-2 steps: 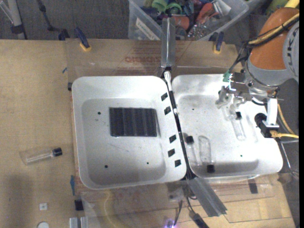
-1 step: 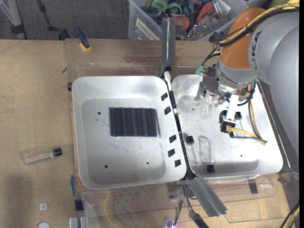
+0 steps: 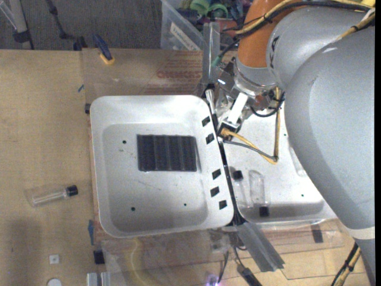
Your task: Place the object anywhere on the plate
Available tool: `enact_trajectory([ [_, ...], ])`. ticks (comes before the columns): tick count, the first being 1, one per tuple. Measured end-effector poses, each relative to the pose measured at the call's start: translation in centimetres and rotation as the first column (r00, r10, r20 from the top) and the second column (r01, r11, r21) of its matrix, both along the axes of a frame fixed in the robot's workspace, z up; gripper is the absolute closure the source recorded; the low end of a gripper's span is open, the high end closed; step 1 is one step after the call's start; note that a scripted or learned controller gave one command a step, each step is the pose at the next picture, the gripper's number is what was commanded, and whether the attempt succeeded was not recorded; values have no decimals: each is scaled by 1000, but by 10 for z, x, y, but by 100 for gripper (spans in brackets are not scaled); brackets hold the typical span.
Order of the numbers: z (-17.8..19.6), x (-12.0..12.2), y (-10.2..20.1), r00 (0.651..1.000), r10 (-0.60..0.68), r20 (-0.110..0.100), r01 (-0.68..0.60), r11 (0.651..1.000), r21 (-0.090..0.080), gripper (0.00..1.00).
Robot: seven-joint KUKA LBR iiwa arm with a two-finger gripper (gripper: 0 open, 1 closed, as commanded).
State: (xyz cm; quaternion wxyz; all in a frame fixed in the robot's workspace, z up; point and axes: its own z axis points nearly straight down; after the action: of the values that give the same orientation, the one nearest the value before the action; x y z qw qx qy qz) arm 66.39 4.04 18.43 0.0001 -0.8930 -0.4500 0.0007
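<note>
Evidently the task is at its pick-up stage. The dark ribbed plate (image 3: 166,152) lies flat on the floor of the left bin (image 3: 113,115) with nothing on it. The likeliest object, a small clear vial (image 3: 256,189), lies in the right bin (image 3: 297,204).

The gripper (image 3: 228,124) hangs at the far end of the divide between the two bins, just over the right bin's left wall and apart from the vial. Whether it is clenched or released cannot be told, because wrist hardware and a yellow cable (image 3: 269,154) clutter that spot. Nothing shows in its grasp.

By my reading, the next move calls for shifting nearward and a little right over the vial. The arm would then descend with the jaws set across the vial's narrow width, and afterwards carry it left over the bin walls to the plate.

The vial is transparent and faint against the white floor, lying on its side with its length running far to near. A black cap sits at its near end. A similar capped vial (image 3: 50,193) lies on the wooden bench (image 3: 41,112), well left of both bins.
</note>
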Motion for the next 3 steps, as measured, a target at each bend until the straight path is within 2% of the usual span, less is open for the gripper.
enact_trajectory([
  [1,-6,2,67,959,-284,0,284,959,0,100],
  [2,-7,-69,156,999,-44,-4,44,999,1,100],
  [3,-92,1,173,977,-212,4,212,977,4,100],
])
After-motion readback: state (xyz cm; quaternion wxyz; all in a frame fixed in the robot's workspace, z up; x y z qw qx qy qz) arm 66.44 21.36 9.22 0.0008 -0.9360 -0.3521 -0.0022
